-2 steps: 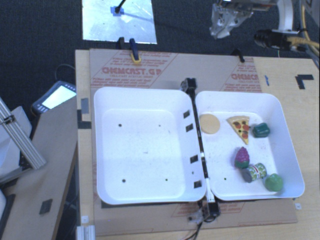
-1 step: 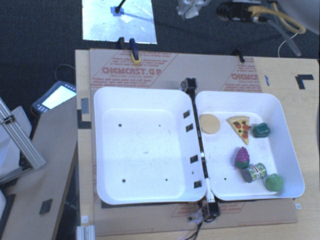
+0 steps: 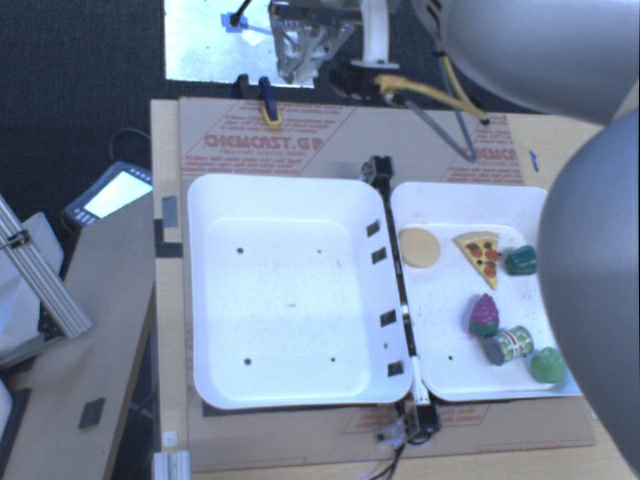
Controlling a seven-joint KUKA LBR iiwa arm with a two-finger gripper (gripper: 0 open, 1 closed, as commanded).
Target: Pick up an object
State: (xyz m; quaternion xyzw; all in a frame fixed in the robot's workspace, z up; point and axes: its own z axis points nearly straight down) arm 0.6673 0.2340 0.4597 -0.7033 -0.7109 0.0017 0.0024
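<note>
I log, right bin [image 3: 470, 388]: round tan disc [image 3: 419, 247], pizza wedge [image 3: 481, 253], knobbly purple fruit [image 3: 484, 313], small can [image 3: 509, 345]; pincer [image 3: 298, 53] state unclear

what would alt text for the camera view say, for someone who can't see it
Two shallow white bins sit side by side on a bench; the right bin holds a tan disc, a pizza slice, a purple piece, a small can and two green pieces. The grey arm looms in from the right, its tool above the bench's far edge, beyond the left bin.
</note>
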